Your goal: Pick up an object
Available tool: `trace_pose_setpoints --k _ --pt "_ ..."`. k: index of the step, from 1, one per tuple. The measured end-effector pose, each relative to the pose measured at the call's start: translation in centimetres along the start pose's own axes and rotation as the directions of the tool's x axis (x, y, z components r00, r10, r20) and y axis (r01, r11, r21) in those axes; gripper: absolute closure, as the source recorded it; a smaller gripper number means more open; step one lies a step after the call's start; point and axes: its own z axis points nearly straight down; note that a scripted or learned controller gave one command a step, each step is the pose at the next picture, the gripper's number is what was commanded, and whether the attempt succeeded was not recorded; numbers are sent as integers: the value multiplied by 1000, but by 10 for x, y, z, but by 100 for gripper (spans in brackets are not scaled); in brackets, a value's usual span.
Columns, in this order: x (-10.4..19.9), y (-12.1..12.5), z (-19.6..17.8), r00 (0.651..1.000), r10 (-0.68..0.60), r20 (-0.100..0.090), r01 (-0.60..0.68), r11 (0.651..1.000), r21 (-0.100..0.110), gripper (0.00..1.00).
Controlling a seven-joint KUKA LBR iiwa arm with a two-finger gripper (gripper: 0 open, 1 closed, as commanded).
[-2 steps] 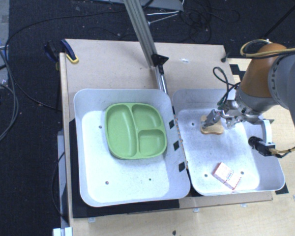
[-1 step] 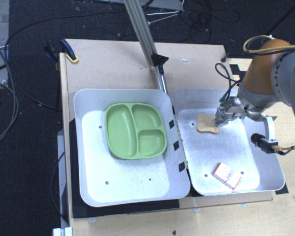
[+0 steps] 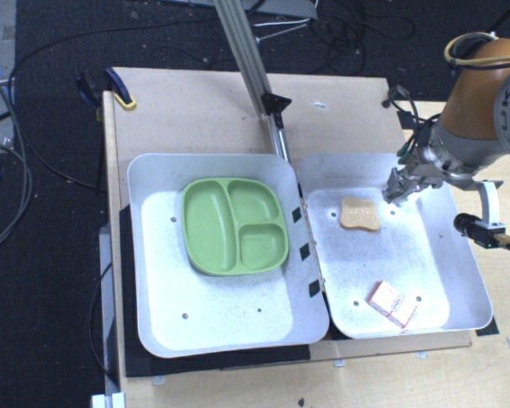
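Gripper [image 3: 397, 190] poised just right of tan toast-shaped foam slice [image 3: 359, 215], can't tell finger state; I'd fear nudging it w/o grasping.

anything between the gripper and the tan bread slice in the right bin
Nothing: in the camera view, just a short stretch of bare white bin floor separates the gripper from the bread slice.

A green three-compartment plastic tray [image 3: 235, 225] lies in the left shallow white bin [image 3: 157, 313], beside the right white bin [image 3: 459, 308].
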Motion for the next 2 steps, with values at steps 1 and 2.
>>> trace_pose_setpoints --k 1,2 --pt "0 7 -44 1000 -2 0 2 1000 0 100" --pt "0 8 -88 1000 -2 0 2 1000 0 100"
